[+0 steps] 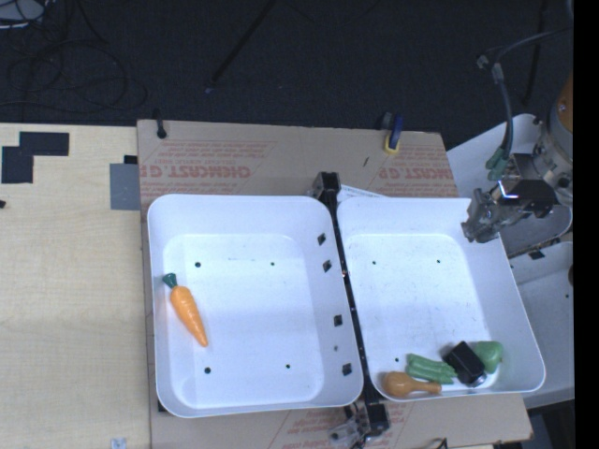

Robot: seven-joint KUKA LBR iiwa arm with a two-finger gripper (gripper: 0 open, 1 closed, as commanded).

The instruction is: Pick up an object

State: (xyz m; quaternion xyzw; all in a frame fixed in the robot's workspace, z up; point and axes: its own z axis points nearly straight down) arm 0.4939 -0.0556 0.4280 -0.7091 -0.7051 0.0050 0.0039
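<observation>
An orange carrot with a green top lies at the left side of the left bin. In the right bin, near its front right corner, sit a green pod-like toy, a black block, a light green piece and an orange-brown pear-shaped toy, all close together. My gripper hangs at the right bin's far right rim, well above and away from those objects. Nothing shows between its fingers.
Both bins rest on a cardboard sheet on a pale wooden bench. A black hinge strip runs between the bins. A blue and yellow clamp sits at the cardboard's far edge. Cables trail across the dark floor behind.
</observation>
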